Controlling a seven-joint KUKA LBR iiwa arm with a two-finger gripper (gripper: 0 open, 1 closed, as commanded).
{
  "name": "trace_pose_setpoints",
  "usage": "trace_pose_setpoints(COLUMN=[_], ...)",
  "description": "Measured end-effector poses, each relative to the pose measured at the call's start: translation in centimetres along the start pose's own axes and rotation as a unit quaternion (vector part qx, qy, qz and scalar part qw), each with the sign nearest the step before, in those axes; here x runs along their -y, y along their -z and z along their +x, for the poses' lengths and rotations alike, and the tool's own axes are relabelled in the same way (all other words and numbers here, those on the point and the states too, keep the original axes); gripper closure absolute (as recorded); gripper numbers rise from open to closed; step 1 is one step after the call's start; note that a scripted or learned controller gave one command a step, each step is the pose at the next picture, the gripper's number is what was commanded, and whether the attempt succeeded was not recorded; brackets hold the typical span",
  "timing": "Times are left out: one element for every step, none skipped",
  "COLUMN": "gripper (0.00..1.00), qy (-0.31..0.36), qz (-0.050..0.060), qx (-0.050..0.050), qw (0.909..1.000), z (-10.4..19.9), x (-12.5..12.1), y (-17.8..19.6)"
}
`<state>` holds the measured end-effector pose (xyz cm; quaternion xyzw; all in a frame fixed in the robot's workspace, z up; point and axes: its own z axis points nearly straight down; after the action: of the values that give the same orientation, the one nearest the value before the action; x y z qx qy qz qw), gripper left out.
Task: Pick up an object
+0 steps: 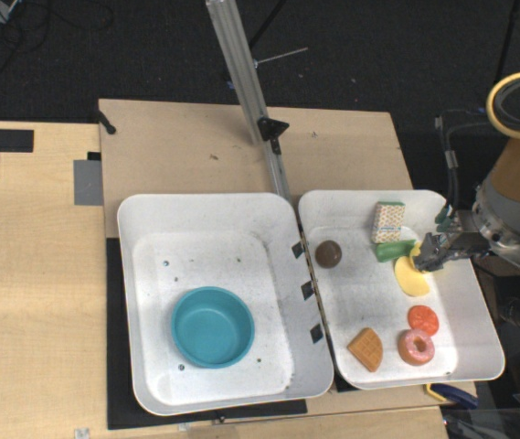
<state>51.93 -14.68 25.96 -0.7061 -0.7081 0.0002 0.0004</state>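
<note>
Gripper over the toy food bin

At the frame's right, the gripper (427, 256) hangs above a yellow toy (413, 280); I cannot tell if it is open. No words readable.

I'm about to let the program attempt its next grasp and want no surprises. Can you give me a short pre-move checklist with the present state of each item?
1. Gripper over the right bin: ok, it sits at the bin's right side.
2. A target close by: ok, the yellow piece lies just below it, the green piece just to its left.
3. Jaws open for the grasp: cannot tell.
4. Gripper free of any load: cannot tell.
5. Neighbours spaced out: not ok, the green piece touches the checkered block.
6. Blue bowl out of the way: ok, it sits in the left bin.
</note>
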Motion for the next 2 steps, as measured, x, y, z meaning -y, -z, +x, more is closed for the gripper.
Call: trace_pose_setpoints(gripper=[1.00, 1.00], qy=[0.001, 0.001], qz=[0.000, 0.000], qx=[0.000, 0.000], qw=[1.0000, 1.0000], z=[5.8, 11.9], x=[-1.8, -3.1], y=[-1.0, -1.7])
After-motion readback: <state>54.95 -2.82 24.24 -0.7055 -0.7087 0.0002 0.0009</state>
